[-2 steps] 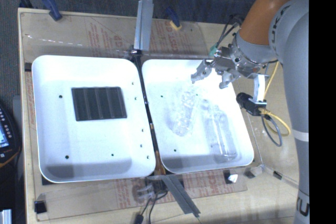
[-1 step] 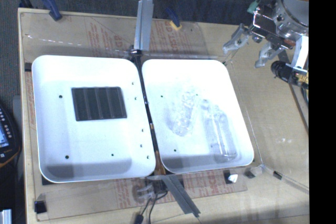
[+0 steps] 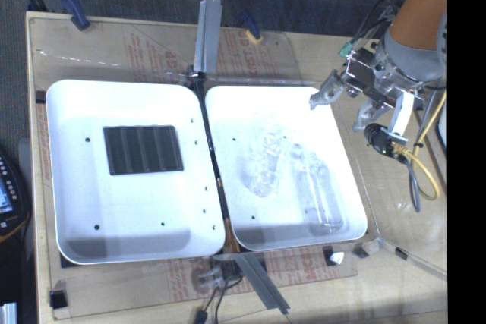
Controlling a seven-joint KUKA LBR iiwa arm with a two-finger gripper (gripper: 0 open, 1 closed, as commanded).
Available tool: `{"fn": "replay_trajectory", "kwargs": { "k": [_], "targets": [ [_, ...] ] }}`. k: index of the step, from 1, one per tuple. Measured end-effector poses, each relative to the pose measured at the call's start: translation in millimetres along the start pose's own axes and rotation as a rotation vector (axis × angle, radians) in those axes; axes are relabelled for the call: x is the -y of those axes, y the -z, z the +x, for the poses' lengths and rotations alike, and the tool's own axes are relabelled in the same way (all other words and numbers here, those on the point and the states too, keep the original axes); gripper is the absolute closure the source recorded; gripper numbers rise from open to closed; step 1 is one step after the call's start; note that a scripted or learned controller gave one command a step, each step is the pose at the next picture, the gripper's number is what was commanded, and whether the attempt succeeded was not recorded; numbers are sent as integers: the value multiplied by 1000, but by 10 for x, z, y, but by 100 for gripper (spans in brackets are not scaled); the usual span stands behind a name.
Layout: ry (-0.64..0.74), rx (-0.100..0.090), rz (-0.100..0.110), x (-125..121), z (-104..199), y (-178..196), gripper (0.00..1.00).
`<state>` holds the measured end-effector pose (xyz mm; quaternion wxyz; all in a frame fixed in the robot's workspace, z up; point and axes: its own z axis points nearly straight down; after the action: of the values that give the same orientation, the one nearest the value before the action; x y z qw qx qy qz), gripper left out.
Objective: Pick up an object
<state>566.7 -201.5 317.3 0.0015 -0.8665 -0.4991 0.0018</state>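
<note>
The grey two-finger gripper [image 3: 325,96] is hovering with fingers spread, holding nothing, over the right white bin's [image 3: 228,117] far-right corner; the clear plastic bottle [image 3: 319,193] is lying below it, lengthwise toward the near rim.

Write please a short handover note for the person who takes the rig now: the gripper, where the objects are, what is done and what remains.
Gripper: at the right bin's far right corner, above its rim, with nothing between its fingers; open or shut is unclear.
Objects: two clear plastic items in the right bin, a clear crumpled piece near the middle and a clear bottle lying toward the near right corner. A dark ribbed block lies flat in the left bin.
Done: no pick yet.
Left: descend onto one object, grasp, lift.
</note>
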Motion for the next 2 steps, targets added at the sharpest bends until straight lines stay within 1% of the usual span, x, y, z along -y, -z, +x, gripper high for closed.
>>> {"fn": "replay_trajectory", "kwargs": {
  "k": [1,2],
  "targets": [
    [109,1,-1,85,92,-608,0],
    [184,-1,-2,486,-294,-123,0]
  ]
}}
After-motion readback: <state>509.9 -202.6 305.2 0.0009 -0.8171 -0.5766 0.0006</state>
